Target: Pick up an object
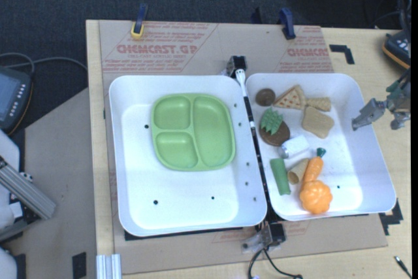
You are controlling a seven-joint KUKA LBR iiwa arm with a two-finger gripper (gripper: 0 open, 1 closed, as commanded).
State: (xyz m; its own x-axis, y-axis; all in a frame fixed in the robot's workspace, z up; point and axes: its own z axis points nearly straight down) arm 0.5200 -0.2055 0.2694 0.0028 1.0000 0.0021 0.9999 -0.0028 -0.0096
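pincer [373,113] at right bin's [366,160] right edge, can't tell if open | carrot [313,168] near front edge: light, rigid, slick plastic, probably | grab mid-body

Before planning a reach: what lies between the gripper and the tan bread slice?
Bare white bin floor separates the gripper from the tan bread slice, in the camera view.

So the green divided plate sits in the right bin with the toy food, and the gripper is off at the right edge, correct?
Not quite: the camera view shows the green divided plate alone in the left white bin. The toy food pieces lie in the right white bin; the gripper is at its right edge.
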